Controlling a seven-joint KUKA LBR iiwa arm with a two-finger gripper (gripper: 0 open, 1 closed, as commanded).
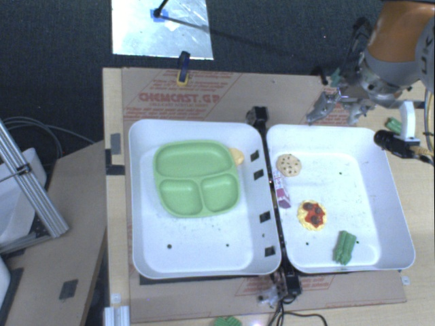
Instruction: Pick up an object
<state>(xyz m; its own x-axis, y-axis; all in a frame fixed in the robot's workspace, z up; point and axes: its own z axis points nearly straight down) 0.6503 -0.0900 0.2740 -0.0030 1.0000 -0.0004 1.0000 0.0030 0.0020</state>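
Above the right bin's far rim, claw hovers, seemingly empty.

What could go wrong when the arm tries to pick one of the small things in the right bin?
The pink packet lies against the right bin's inner wall, so a finger may strike the wall. The cookie and the small pizza look flat and may slip out. The gripper hangs beyond the bin's far rim, so it might clip that rim when coming down.

A shiny metal sheet lies on dark carpet at eleven o'clock. Brown cardboard with red lettering covers the desk. An aluminium rail slants at nine o'clock.
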